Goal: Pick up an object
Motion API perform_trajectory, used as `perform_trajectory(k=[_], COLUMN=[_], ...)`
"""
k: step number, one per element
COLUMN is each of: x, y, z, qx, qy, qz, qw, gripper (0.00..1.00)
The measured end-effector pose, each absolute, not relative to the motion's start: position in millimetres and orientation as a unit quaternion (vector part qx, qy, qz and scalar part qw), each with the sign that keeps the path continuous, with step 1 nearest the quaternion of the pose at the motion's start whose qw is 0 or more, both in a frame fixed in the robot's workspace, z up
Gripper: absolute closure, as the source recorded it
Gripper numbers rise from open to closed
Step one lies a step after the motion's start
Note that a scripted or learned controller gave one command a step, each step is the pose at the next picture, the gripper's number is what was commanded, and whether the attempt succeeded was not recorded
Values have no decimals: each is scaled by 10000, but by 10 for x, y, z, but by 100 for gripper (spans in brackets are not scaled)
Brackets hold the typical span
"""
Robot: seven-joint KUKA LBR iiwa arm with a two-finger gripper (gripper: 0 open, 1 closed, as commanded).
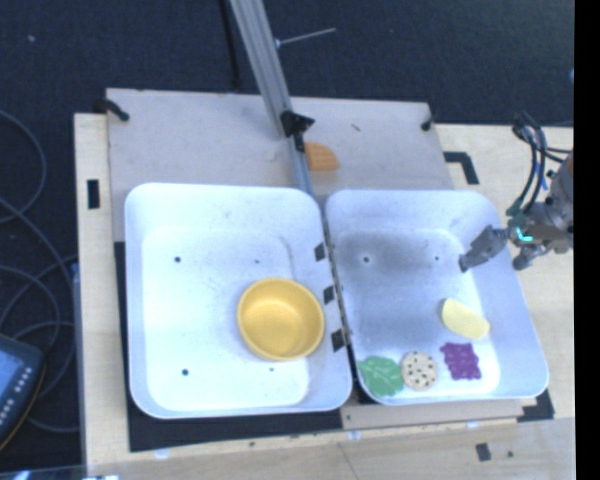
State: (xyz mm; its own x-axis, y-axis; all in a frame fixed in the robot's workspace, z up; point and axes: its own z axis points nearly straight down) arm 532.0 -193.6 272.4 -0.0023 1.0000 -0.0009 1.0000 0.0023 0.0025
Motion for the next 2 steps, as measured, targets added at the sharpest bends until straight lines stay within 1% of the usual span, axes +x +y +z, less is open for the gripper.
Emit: perform_trajectory(k=[1, 2], x=[5414, 5484], y=[-1974, -1994], z=[2208, 1749], qx=[7072, 7077], qy=[7070, 7065], qz=[-16, -15], qw=[-7, -7], gripper=[0, 0])
